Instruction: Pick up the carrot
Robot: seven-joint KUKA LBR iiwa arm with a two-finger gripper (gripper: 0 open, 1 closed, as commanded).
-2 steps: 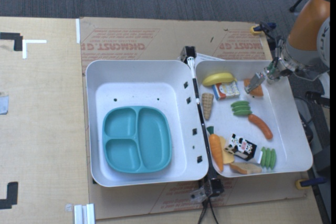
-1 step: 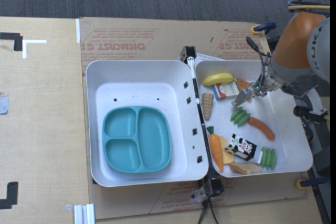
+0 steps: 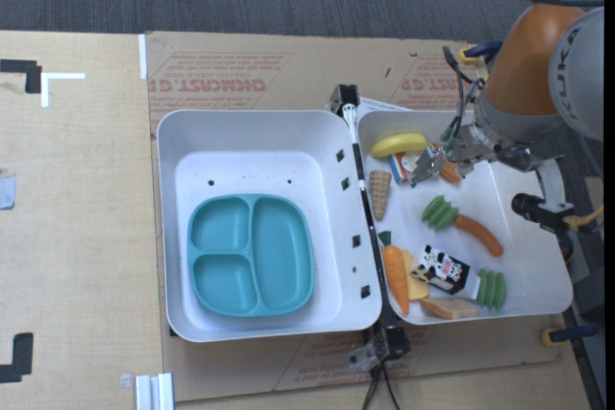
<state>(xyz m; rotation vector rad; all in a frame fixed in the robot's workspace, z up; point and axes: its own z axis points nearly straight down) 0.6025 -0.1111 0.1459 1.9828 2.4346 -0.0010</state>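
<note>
The carrot lies at the near left side of the right bin, along the dividing wall, beside a small cow-print carton. Farther back, a banana rests near the far wall. The arm bends down from the right, its gripper low beside the banana; I cannot tell if it is open or closed.
</note>
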